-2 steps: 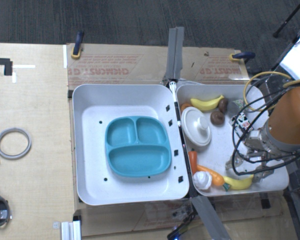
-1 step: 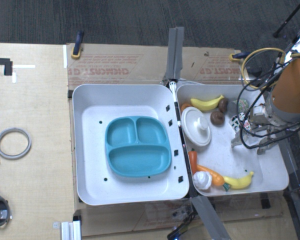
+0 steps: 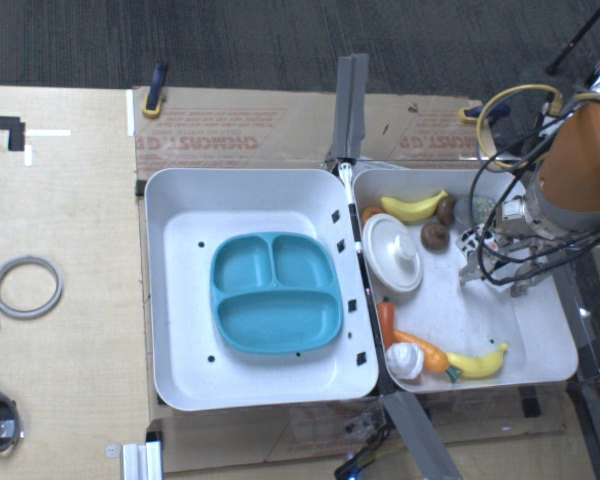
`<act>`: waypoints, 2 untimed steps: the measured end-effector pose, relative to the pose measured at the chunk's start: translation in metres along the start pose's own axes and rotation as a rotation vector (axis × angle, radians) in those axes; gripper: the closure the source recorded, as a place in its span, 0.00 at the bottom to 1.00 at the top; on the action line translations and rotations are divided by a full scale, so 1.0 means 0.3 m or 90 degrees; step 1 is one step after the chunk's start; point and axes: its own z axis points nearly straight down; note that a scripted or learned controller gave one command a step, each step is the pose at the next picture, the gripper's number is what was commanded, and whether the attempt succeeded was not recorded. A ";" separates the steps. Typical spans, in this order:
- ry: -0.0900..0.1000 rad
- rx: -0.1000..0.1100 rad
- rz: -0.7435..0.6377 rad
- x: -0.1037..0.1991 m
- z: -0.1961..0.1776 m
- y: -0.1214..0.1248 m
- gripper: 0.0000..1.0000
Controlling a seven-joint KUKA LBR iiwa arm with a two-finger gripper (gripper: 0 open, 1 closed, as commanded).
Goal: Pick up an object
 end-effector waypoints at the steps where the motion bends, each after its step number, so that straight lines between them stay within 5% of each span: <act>1: 0.003 0.000 0.059 -0.330 0.002 0.212 0.00; 2: -0.001 0.015 0.177 -0.277 -0.014 0.411 0.00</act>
